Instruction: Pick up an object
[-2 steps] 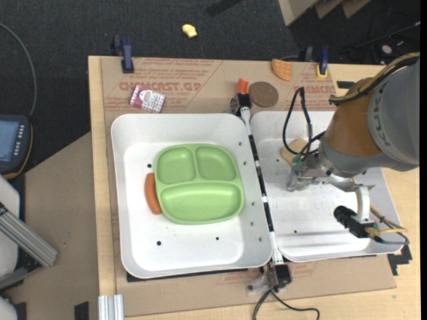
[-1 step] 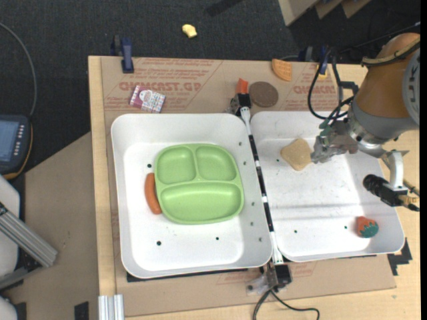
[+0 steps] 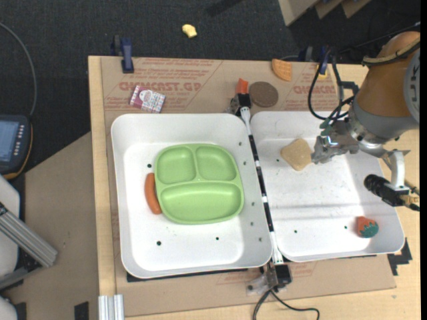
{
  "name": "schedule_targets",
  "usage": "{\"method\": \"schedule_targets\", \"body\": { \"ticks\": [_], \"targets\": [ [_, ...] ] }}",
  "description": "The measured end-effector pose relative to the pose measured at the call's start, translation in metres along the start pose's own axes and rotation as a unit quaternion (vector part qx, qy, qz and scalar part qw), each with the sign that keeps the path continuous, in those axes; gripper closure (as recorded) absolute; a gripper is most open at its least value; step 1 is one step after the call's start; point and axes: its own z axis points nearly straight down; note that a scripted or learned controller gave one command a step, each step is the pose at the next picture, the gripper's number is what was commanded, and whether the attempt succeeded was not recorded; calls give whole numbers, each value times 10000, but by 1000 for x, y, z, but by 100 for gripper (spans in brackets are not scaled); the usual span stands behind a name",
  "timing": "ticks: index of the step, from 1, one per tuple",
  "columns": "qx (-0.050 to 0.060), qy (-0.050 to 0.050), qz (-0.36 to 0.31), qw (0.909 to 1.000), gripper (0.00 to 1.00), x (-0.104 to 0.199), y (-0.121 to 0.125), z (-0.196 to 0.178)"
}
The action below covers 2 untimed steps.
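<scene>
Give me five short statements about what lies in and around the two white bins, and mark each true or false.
1. The green divided plate lies in the left white bin. True.
2. The orange carrot-shaped piece lies in the right white bin. False: it lies in the left bin, against the plate's left edge.
3. The tan, bread-like lump lies in the right bin, just left of the gripper. True.
4. The small red-and-green object sits on the plate. False: it sits near the right bin's lower right corner.
5. The brown round disc lies inside the left bin. False: it lies on the cardboard beyond the bins.
</scene>
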Motion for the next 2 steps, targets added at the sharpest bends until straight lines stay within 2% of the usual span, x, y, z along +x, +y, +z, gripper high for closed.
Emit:
{"method": "schedule_targets", "body": {
  "ticks": [1,2],
  "targets": [
    [-16,-8,-5,10000,100,0,1,-10],
    [45,18,14,10000,100,-5,-35,1]
  ]
}}
